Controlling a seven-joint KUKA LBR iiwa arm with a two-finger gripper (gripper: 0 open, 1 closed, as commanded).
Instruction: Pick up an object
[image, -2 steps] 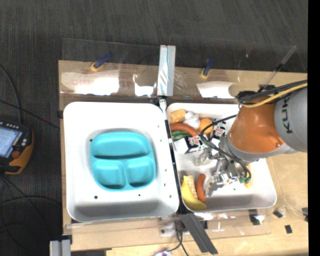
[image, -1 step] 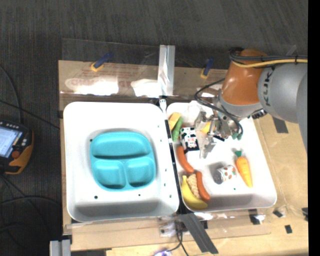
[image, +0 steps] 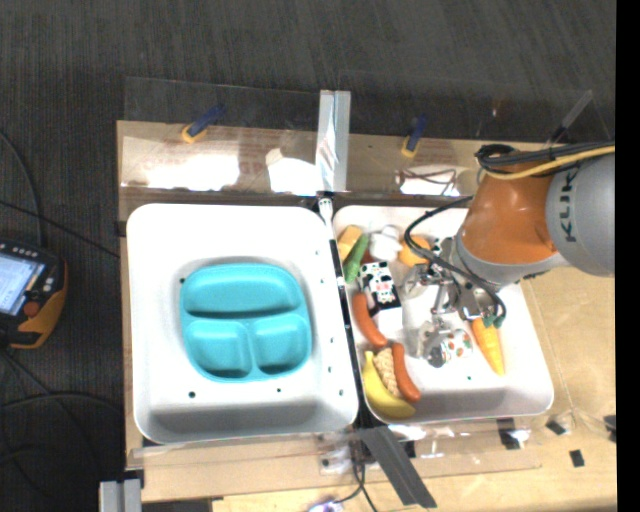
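1. Dark carpet surrounded the bench (image: 575, 380).
2. Toy food lay in the right bin (image: 520, 395): a banana (image: 378, 385), a carrot (image: 487, 343).
3. Whether the fingers (image: 440, 330) were apart or together could not be told.
4. A blue tray (image: 245, 318) sat in the left bin (image: 150, 300).

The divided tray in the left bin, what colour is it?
Turquoise blue. The divided tray shows clearly in the camera view, sitting in the left white bin.

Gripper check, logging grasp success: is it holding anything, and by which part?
Cannot tell: the gripper hangs low in the right bin over a small white object.
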